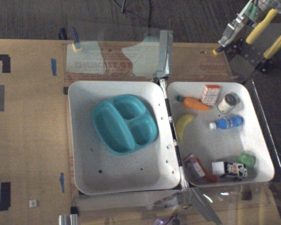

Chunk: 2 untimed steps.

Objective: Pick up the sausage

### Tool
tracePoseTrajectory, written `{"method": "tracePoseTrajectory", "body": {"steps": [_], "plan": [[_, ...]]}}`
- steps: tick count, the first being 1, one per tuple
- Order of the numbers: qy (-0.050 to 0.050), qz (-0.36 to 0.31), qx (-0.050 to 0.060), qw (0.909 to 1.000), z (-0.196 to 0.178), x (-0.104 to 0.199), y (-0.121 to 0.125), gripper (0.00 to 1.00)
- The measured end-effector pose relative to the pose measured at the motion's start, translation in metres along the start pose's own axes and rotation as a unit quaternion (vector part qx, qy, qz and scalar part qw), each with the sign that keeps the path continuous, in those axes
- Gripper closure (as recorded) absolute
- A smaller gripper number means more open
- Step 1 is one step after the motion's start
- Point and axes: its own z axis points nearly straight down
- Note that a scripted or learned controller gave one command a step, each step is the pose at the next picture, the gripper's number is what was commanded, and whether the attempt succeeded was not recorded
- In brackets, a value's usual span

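Observation:
The sausage (199,168) is a dark red-brown piece lying at a slant in the near left corner of the right bin (260,130), close to the bin's front wall. My gripper (225,40) hangs beyond the far edge of the right bin, over the bench at the upper right, well away from the sausage. Nothing shows in its grasp.
The right bin also holds a yellow banana (183,125), a carrot (195,103), a small carton (210,94), a can (228,102), a blue bottle (227,123), a black-and-white box (230,169) and a green piece (247,160). A teal divided plate (125,123) lies in the left bin (82,163).

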Motion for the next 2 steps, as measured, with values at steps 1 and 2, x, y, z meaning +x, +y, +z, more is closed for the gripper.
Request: {"method": "tracePoseTrajectory", "body": {"steps": [1, 2], "plan": [[0.0, -0.197, -0.001, 0.9805, 0.0, 0.006, 0.004, 1.0], [0.0, -0.316, -0.001, 0.9488, -0.001, 0.047, 0.024, 1.0]]}}
